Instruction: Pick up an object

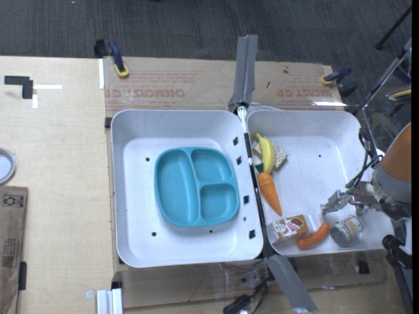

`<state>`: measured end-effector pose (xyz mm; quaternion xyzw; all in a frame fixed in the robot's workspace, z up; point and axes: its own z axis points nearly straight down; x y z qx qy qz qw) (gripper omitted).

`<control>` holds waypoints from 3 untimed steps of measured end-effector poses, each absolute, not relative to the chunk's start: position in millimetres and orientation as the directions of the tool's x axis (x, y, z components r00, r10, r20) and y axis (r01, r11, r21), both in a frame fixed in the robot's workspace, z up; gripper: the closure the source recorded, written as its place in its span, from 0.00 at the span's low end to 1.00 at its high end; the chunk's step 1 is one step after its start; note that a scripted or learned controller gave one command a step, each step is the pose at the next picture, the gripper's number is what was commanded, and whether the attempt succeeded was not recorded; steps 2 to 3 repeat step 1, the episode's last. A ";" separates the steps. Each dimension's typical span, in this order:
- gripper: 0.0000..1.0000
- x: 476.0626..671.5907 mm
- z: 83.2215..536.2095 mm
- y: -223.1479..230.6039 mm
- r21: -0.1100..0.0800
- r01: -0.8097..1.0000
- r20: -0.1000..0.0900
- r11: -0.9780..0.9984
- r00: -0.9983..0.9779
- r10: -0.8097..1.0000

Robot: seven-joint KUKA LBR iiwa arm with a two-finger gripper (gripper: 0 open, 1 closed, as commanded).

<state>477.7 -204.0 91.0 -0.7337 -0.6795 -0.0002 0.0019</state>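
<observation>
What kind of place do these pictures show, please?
Probably a robot research lab, arranged for grasping trials. Two white bins sit on a bench covered with cardboard held by clamps; toy food such as a carrot and banana lies near the gripper.

Mirrored red print on cardboard sheet [216, 84], not legible

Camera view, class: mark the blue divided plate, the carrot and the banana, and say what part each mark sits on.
blue divided plate [175, 187]: camera view, floor of its large left compartment.
carrot [269, 192]: camera view, middle of its orange body.
banana [266, 152]: camera view, middle of its yellow curve.
</observation>
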 end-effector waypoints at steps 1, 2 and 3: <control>0.00 477.7 91.0 -204.0 -0.002 0.997 0.003 -0.077 0.077 0.997; 0.00 477.7 91.0 -204.0 -0.002 0.997 0.003 -0.077 0.077 0.997; 0.00 477.7 91.0 -204.0 -0.002 0.997 0.003 -0.077 0.077 0.997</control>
